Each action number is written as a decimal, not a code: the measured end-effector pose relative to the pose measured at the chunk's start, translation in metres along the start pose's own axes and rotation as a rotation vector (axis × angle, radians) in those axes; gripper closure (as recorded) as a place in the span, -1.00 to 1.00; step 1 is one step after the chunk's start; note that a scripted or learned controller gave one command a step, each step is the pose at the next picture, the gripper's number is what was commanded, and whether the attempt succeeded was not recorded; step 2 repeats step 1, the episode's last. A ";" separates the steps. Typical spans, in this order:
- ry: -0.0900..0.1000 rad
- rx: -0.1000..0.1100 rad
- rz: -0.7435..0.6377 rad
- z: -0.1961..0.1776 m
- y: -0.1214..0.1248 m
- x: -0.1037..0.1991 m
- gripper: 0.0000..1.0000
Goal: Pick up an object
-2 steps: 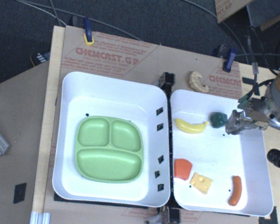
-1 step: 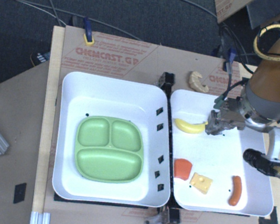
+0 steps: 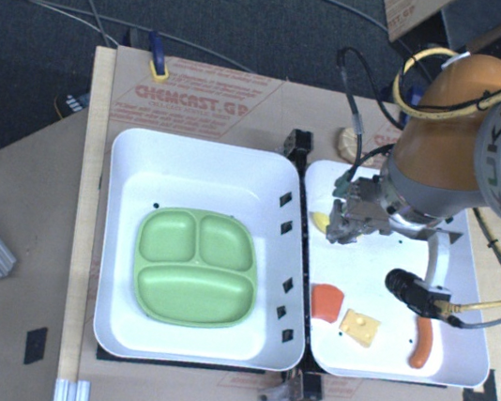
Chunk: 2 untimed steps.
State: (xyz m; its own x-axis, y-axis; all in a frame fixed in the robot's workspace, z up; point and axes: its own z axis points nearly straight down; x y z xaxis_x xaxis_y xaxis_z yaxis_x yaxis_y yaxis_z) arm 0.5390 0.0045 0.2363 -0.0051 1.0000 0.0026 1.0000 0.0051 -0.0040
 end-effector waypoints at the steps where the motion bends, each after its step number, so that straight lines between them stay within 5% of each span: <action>1: 0.000 -0.004 -0.001 -0.006 -0.001 0.052 1.00; 2: 0.000 -0.004 -0.001 -0.006 -0.001 0.052 1.00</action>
